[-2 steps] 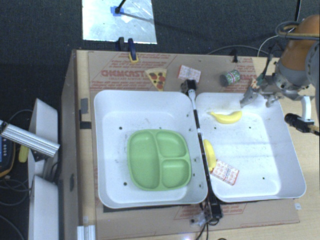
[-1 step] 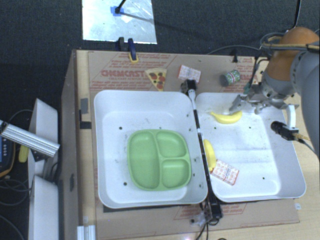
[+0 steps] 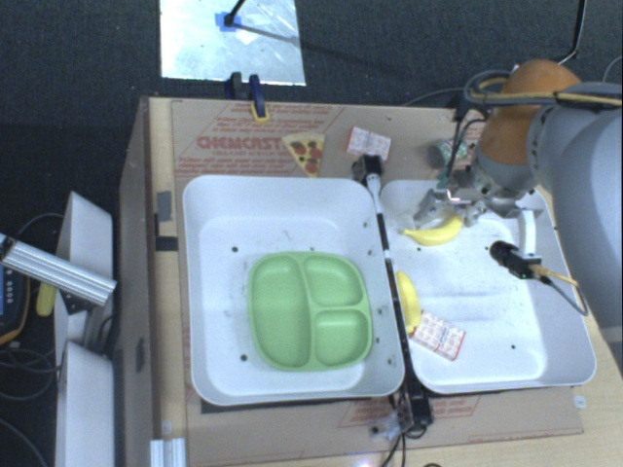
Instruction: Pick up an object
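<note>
Camera view: gripper (image 3: 440,205) above banana (image 3: 434,232)

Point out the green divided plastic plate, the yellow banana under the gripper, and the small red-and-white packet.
Green divided plastic plate (image 3: 310,309): camera view, where the three compartments meet.
Yellow banana (image 3: 434,232): camera view, middle of its curve.
Small red-and-white packet (image 3: 438,338): camera view, centre of its face.

Both bins (image 3: 292,202) look like smooth white plastic, slight sheen. Green divided plate (image 3: 311,309) in the left bin: matt plastic. Banana (image 3: 434,232) at upper right: smooth yellow plastic, a bit glossy. Bench board (image 3: 243,134) under the bins: brown, matt, printed like cardboard. Shiny foil-like sheet (image 3: 229,27) at top of frame on dark rough carpet (image 3: 68,66). Arm (image 3: 574,154) at right: smooth grey casing, glossy orange band (image 3: 531,81). Bare metal rail (image 3: 58,269) at left edge.
</note>
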Tool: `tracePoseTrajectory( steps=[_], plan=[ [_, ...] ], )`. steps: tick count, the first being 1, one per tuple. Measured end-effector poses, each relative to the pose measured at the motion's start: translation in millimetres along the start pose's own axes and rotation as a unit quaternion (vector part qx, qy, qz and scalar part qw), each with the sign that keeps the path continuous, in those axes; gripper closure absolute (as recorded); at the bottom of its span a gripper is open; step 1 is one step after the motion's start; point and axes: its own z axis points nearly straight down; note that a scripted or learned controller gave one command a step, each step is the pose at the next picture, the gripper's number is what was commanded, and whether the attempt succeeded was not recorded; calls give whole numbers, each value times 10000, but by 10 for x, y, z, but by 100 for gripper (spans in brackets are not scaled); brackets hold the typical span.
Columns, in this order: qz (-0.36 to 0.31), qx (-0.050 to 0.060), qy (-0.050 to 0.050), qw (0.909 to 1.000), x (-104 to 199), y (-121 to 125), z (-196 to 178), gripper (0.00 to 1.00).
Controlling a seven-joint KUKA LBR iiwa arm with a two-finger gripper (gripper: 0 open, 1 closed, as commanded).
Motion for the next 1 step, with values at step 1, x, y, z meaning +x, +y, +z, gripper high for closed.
tracePoseTrajectory(
  steps=[1],
  plan=[
    [-10,-17,-11,10000,-9,11,-117,100]
  ],
)
